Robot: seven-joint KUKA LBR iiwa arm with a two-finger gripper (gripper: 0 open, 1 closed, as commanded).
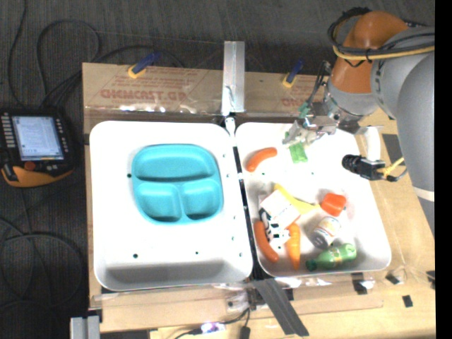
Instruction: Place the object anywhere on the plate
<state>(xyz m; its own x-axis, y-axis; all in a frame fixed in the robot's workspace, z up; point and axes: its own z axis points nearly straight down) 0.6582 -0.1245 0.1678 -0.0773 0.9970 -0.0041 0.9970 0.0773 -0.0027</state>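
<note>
gripper [306,133]: low over the far part of the right bin [337,162], close to that bin's back rim. cannot tell whether wide, narrow or gripping.

open room: bare white floor directly beneath and to the arm side of the gripper, out to the bin's right wall. bare floor also to the near side, up to the clutter. leftward, a clear strip to the twin rims where the two bins meet, apart from one orange sausage-shaped piece [260,157] lying near that edge.

crowded ground well to the near side of the gripper: a white box [280,206], a yellow piece [299,201] just beside it, a carrot [293,244], an orange-capped item [333,203], a small can [325,230], and a green bottle [332,256] on its side against the near rim.

small green piece [299,152]: just under the gripper, a little to its near side. pale green, short and blocky, tilted. cannot tell whether gripped or resting on the bin floor.

teal divided plate [176,182]: far to the left of the gripper, past the rims, in the middle of the left bin [116,249]. three compartments, with white floor all round it.
</note>
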